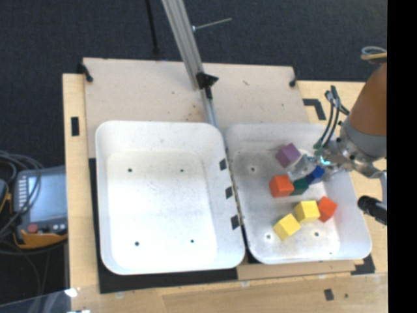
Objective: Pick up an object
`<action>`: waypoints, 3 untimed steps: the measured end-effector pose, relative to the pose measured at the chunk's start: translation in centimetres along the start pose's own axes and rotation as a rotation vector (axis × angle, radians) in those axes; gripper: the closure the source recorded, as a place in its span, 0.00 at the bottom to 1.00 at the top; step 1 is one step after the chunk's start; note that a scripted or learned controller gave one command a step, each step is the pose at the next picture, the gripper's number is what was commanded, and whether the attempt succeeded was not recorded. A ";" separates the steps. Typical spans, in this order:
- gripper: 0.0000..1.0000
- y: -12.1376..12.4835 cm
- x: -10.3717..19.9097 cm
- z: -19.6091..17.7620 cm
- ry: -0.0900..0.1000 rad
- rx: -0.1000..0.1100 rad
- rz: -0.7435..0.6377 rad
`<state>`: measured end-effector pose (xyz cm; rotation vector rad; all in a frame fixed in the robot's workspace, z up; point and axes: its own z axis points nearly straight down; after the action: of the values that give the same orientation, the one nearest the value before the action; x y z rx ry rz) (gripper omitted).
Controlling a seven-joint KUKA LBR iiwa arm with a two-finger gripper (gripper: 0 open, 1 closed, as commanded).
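In the right bin (pixel 260 250), right of frame centre, small blocks lie clustered. The pincer (pixel 305 170) is low among the purple block (pixel 287 154), orange block (pixel 281 186) and blue block (pixel 318 173); whether it is apart or together I cannot tell. The blocks look light, rigid and smooth-faced, best gripped across opposite flat sides.

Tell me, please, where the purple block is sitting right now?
The purple block lies in the right-hand bin, toward its far side, just up and right of the orange block and left of the gripper.
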<state>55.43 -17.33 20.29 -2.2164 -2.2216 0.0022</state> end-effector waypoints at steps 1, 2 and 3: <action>0.00 0.1 0.0 -0.2 -0.001 -0.005 0.000; 0.00 1.0 0.2 4.9 -0.002 0.000 0.001; 0.00 1.3 0.0 9.5 -0.002 -0.009 0.004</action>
<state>56.71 -17.30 10.78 -2.2259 -2.2231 -0.0058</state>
